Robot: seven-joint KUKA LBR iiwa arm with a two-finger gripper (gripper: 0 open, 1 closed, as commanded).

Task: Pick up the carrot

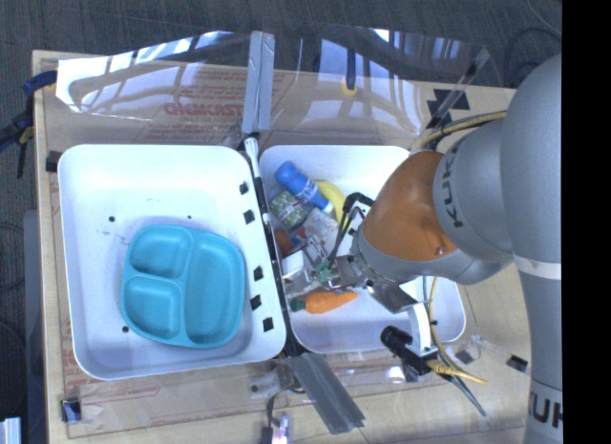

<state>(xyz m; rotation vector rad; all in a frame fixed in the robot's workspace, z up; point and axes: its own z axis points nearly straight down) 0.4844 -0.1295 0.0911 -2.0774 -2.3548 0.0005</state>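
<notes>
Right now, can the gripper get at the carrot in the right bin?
Probably yes. The carrot lies in the right bin near the front, its top uncovered, and the gripper hangs just above it. The bottle and other clutter sit farther back.

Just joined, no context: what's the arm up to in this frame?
The KUKA arm reaches in from the right over the right bin, its gripper down among the clutter there. The carrot lies in that bin right by the gripper, near a bottle with a blue cap; whether it is gripped cannot be told. The left bin holds a blue divided plate.
</notes>
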